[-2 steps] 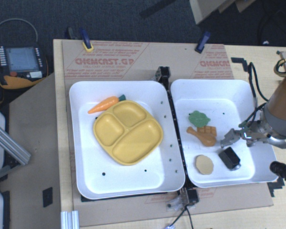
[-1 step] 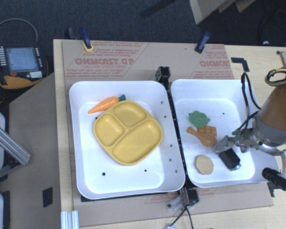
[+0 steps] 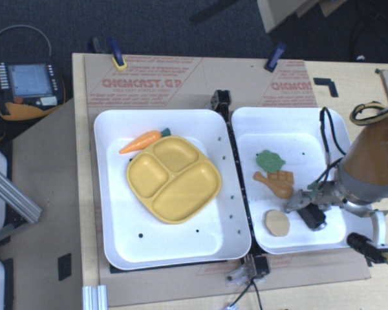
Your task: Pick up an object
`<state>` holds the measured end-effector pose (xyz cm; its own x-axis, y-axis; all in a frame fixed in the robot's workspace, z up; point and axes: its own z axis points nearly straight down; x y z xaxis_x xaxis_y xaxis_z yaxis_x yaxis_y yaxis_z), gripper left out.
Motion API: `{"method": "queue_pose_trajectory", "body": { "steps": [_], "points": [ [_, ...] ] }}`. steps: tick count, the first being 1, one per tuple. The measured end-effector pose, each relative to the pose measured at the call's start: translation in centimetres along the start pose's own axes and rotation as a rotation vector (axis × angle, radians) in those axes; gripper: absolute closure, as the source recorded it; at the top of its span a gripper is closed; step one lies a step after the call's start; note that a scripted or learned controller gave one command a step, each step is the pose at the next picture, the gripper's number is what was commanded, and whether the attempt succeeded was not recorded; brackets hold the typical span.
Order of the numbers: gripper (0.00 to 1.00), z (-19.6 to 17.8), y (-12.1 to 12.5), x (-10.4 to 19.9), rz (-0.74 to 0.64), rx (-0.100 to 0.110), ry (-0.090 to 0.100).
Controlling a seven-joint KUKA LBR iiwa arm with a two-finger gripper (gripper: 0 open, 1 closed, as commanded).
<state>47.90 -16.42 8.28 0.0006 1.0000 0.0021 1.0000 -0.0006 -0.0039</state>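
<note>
Two shallow white bins are seen side by side on a brown cardboard-covered bench (image 3: 181, 76) printed with faded red lettering. The left bin (image 3: 116, 192), a smooth moulded tray with rounded corners, holds a yellow plate (image 3: 174, 179) of glossy plastic, roughly rounded-square and divided into three compartments. An orange toy carrot (image 3: 140, 141) with a small green top is laid at the plate's upper left edge, touching or just beside its rim.

In the right bin (image 3: 291, 124), three small objects are gathered near the centre. A green broccoli-like piece (image 3: 269, 159), lumpy in outline, is placed uppermost. Just below it lies a tan, irregular piece shaped like a drumstick or small figure (image 3: 276, 182), matte in finish. Lower still, near the bin's lower edge, a flat pale beige disc (image 3: 277, 223) resembling a cookie is seen.

The gripper (image 3: 305, 206) is lowered into the right bin from the right of the frame, under the grey wrist and orange band. Its dark and metallic fingers are pointed toward the left, between the tan piece and the disc, close to both. Whether the fingers are spread or closed cannot be told from this angle, and no object is seen between them. A black cable (image 3: 326, 141) is looped over the bin's right side.
</note>
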Motion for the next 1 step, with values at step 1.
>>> {"method": "queue_pose_trajectory", "body": {
  "steps": [1],
  "points": [
    [1.0, -1.17, 0.1, -0.01, 0.0, -0.005, -0.002]
  ]
}}
